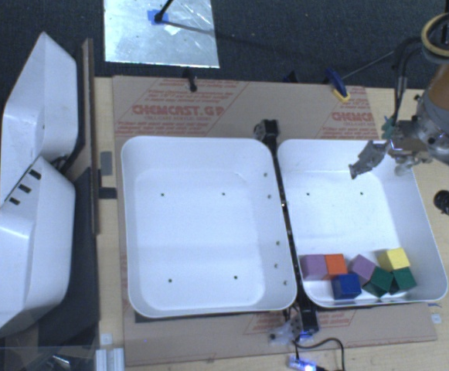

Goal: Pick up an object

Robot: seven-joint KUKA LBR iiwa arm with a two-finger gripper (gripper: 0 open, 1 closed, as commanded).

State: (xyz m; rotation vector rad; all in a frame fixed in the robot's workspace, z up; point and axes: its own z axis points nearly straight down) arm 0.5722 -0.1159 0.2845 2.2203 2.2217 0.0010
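Here, in the camera view, the gripper hangs above the far part of the right bin, and I cannot tell the state of the claw. The blocks lie together at the near edge of this bin: purple block, orange block, blue block, yellow block. I judge the approach step is in hand; next the arm must travel toward the blocks and descend over one.

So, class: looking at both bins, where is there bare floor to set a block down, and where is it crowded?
The left bin shows bare floor wall to wall. The right bin is bare across its far and middle floor, under the claw. It is crowded along its near wall, where the blocks cluster toward the near right corner.
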